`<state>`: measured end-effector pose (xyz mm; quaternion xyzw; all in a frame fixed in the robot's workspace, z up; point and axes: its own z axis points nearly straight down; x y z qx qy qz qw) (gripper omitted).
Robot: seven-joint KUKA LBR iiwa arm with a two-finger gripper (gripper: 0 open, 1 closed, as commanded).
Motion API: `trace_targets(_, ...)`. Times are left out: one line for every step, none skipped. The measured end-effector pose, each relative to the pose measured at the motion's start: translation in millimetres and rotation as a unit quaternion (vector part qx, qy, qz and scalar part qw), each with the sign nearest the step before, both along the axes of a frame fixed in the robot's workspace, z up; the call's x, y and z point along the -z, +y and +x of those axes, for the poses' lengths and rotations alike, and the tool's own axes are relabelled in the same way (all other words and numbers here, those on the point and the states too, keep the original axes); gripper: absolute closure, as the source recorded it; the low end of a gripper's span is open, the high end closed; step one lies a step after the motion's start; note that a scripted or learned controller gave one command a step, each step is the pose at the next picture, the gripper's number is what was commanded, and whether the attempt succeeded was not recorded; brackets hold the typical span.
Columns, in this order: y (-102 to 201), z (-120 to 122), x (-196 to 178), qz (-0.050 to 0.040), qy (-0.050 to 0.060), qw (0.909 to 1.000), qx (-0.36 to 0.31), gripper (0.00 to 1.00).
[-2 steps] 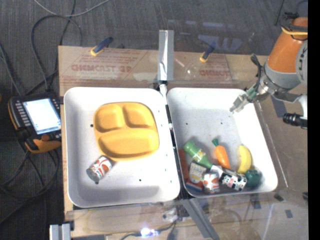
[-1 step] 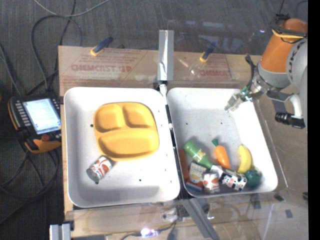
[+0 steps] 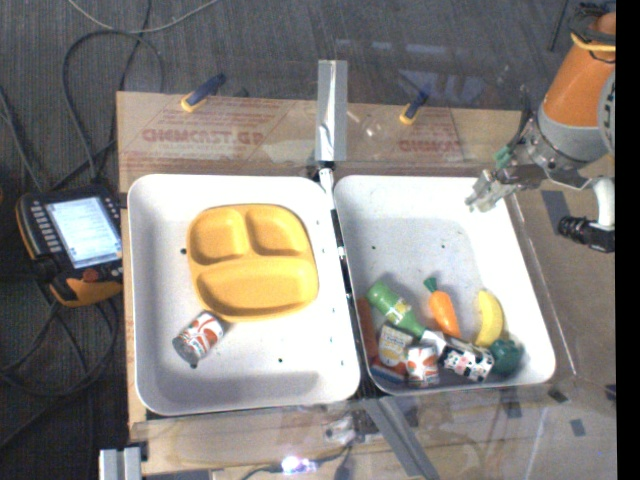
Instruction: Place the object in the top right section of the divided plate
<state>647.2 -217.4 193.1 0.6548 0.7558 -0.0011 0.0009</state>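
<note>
The object for the plate point(image 3: 255, 263) is not singled out yet: a bottle point(image 3: 394, 307), carrot point(image 3: 442, 311), banana point(image 3: 488, 318) and small cartons point(image 3: 420, 356) are lying crowded in the lower right of the right bin point(image 3: 430, 218), touching one another. A descent there is risking a nudge, a double grab, or a slip off a rounded toy. A can point(image 3: 199, 336) is lying in the left bin point(image 3: 150, 368), just below the plate. The pincer point(image 3: 488, 190) is hovering over the right bin's upper right rim, holding nothing visible; how far open, I cannot tell
</note>
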Motion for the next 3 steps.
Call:
trace_targets(-4.9, -71.5, 100.2, 0.0009, -0.001, 0.9997, 0.024, 1.00)
trace_targets(-5.4, -57.9, -53.4, 0.0005, 0.000, 1.0000, 0.007, 1.00)
trace_targets(-5.0, -102.0, 99.4, 0.0017, -0.001, 0.9962, -0.087, 1.00)
